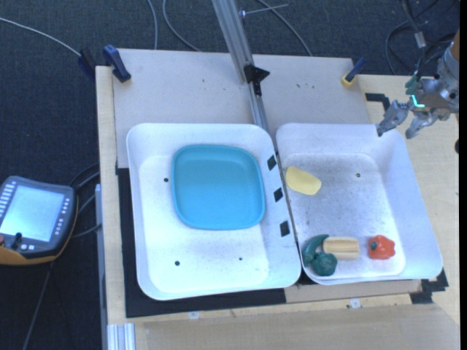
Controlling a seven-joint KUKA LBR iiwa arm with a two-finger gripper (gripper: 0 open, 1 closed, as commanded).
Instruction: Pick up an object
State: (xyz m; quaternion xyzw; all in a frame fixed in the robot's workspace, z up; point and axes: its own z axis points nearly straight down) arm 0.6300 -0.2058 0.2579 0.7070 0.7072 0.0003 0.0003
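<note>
Near bin's front, tan block (341,248) lengthwise left-right

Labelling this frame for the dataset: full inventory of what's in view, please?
shallow white plastic bins: 2, white, side by side on the bench
square turquoise plastic plate: 1, turquoise, left bin, centre
yellow lemon-shaped toy: 1, yellow, right bin, upper left
dark green toy pepper: 1, green, right bin, front edge
tan block-shaped toy: 1, tan, right bin, touching the green pepper's right side
red toy pepper: 1, red, right bin, front right
blue clamp: 1, blue, bench's back left corner
yellow clamp: 1, yellow, bench's back right
grey handheld control pendant: 1, grey, floor left of bench
gripper: 1, grey, fingers apart, above right bin's back right corner
</note>
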